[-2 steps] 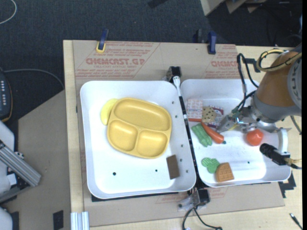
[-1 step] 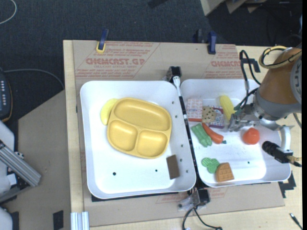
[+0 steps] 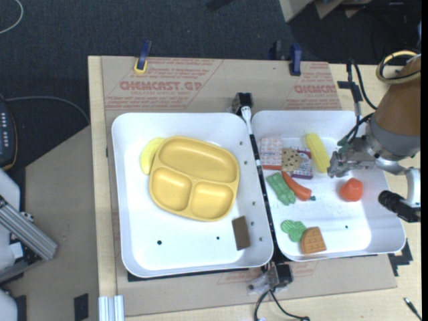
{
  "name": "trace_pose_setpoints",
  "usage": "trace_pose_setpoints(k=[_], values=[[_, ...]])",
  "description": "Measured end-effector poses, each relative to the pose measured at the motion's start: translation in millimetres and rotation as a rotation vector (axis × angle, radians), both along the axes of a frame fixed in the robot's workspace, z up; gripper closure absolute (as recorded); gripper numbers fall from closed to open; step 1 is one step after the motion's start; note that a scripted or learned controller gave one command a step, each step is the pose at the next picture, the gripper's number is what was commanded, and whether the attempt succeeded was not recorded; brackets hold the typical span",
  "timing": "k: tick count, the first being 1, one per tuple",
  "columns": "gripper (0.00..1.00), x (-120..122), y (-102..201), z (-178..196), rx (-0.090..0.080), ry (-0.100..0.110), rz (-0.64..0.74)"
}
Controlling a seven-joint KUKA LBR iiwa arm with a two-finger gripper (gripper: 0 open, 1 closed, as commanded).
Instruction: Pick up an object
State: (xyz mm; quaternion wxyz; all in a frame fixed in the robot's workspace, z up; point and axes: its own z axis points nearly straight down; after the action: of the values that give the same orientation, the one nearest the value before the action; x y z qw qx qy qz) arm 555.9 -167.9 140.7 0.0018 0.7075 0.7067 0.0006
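red tomato (image 3: 351, 190) sits in the right bin (image 3: 381, 236), near its right side, just below the gripper (image 3: 340, 165); gripper hovers close above it, whether it grips i cannot tell; yellow corn (image 3: 317, 151) just left; orange carrot (image 3: 297, 186) further left; yellow tray (image 3: 192, 178) in the left bin (image 3: 134, 199)

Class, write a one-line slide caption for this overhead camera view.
Gripper hovers in the right bin between toy corn and tomato; yellow divided plate fills the left bin.

A left bin (image 3: 134, 206) and a right bin (image 3: 364, 216), 2 in all, rest on a brown board (image 3: 103, 112) with red lettering. A yellow clamp (image 3: 141, 64) and a blue clamp (image 3: 295, 60) grip its far edge.
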Motion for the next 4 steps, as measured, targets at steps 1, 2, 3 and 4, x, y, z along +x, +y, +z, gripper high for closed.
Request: trace_pose_setpoints(k=[1,2,3,4], values=[[1.0,2.8,-0.8,64.6,-0.001,-0.005,0.002],[1.0,3.9,-0.9,85.7,0.0,-0.002,0.002],[1.0,-7.4,47.9,95.4,0.004,0.005,0.006],[1.0,-19.6,97.8,78.4,0.004,0.007,0.005]])
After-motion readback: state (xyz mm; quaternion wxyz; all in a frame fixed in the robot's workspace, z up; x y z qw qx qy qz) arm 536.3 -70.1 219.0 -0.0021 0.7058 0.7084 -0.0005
